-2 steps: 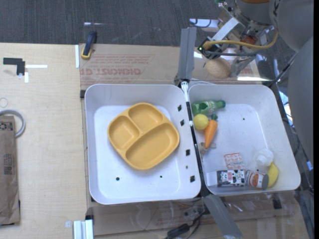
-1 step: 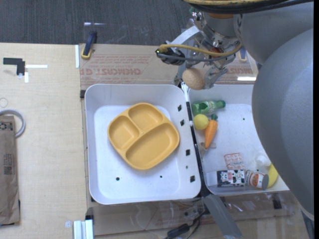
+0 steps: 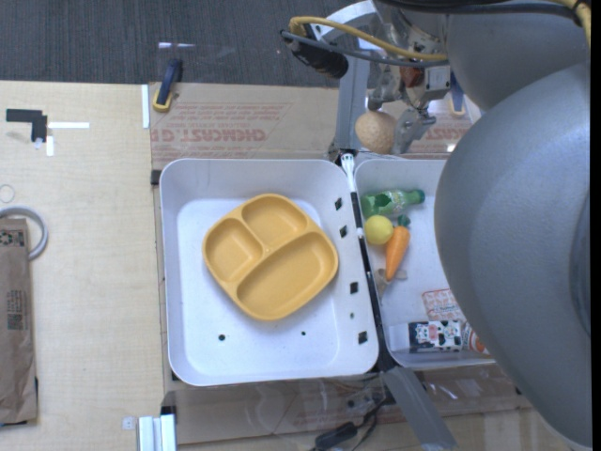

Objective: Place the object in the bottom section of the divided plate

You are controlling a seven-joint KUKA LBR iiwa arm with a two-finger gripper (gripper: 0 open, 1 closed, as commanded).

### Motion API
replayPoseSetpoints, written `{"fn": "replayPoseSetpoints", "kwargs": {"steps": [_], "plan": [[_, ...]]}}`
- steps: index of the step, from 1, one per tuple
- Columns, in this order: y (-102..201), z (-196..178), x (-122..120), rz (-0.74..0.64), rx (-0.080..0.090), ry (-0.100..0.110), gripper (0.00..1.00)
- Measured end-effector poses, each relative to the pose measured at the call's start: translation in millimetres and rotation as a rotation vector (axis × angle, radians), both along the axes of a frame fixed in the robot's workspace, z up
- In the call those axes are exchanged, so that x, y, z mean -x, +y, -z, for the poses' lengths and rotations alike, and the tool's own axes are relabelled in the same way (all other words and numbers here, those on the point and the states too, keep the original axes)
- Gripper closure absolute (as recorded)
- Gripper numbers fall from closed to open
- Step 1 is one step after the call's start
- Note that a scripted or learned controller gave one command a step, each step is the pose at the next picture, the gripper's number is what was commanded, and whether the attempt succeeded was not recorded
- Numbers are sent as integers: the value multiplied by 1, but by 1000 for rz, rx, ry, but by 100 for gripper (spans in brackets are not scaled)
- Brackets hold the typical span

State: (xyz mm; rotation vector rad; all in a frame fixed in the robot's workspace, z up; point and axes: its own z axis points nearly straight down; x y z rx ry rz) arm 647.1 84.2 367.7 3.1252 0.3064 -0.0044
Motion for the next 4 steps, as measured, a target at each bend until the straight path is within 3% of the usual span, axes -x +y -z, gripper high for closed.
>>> {"fn": "replayPoseSetpoints", "kwargs": {"steps": [1,2,3,4], "plan": [[-80,-73,-4,-1,0,1,100],[-1,149,-3,-52,1,2,100],[34,196,-3,-30,0,1,100],[30,186,-3,-23,2,2,100]]}}
